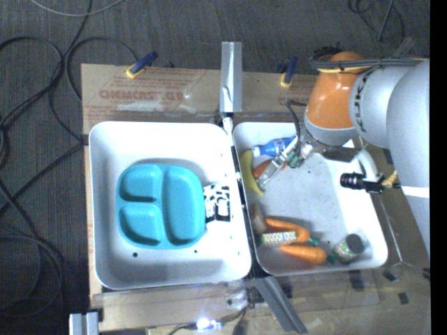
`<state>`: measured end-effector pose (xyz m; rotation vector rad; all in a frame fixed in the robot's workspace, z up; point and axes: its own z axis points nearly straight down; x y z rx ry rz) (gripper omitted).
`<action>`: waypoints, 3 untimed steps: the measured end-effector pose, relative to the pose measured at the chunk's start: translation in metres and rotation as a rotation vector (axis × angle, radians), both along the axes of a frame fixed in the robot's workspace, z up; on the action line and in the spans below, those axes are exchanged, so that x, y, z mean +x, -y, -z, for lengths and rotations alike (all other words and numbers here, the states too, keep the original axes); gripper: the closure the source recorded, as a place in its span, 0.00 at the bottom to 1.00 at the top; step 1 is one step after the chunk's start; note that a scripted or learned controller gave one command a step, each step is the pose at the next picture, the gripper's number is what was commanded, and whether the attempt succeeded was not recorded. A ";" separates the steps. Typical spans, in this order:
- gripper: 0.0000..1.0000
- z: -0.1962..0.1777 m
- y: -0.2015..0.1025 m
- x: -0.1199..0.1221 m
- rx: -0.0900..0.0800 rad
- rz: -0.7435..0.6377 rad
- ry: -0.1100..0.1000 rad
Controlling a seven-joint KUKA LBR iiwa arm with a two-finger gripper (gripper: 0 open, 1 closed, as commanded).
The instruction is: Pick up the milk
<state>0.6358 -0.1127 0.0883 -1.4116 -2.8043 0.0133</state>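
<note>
A fixed camera looks down on a workbench where two shallow white bins sit side by side on a brown board marked with faded red lettering, black cables trailing over the dark floor at the upper left of the frame. In the left bin (105, 187) lies a turquoise divided tray (162, 204) with three compartments, and just beside its right edge, against the bin's right wall, rests a small black-and-white patterned carton (217, 202), apparently the milk, lying well apart from the arm. Two blue-and-yellow clamps (141, 63) hold the board's far edge near the top centre. In the right bin (335, 194) a yellow banana (246, 174) curves along the left wall, with a blue-and-white bottle (274, 147) and a reddish item next to it in the upper left corner. Two orange carrots (302, 253) lie near the bin's lower edge beside a small labelled packet, and a dark-capped green bottle (347, 247) rests at the lower right corner. The grey arm with its orange band enters from the upper right of the frame, its gripper (279, 163) lowered over the upper left of the right bin, close to the bottle and the banana; whether its jaws are spread or closed cannot be told at this angle.
</note>
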 end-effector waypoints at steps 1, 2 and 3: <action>0.00 -0.026 0.025 0.021 0.014 -0.226 -0.043; 0.00 -0.063 0.062 -0.054 0.007 -0.467 0.005; 0.00 -0.001 0.024 -0.064 0.002 -0.808 0.010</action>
